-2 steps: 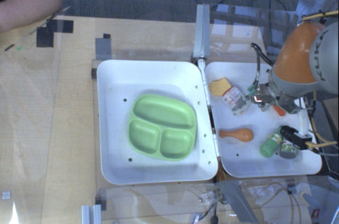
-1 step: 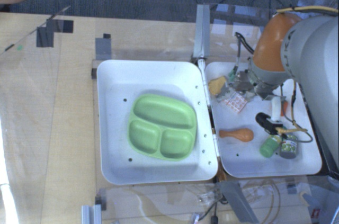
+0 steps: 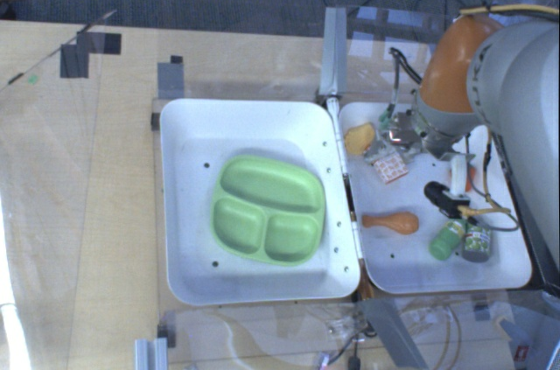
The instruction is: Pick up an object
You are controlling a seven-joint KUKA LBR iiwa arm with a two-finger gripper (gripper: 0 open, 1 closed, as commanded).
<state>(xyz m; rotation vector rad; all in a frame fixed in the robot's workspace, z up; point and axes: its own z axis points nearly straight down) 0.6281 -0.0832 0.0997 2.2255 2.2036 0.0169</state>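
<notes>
Wooden bench, green tray mid-bin, margins all round.

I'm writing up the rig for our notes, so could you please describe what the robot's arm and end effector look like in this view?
The arm is bulky and rounded, with a smooth light grey shell and a glossy orange band above the wrist. Below that band sits a small end effector of dark and silvery metal parts. Thin black cables run alongside it near the wrist.
</notes>
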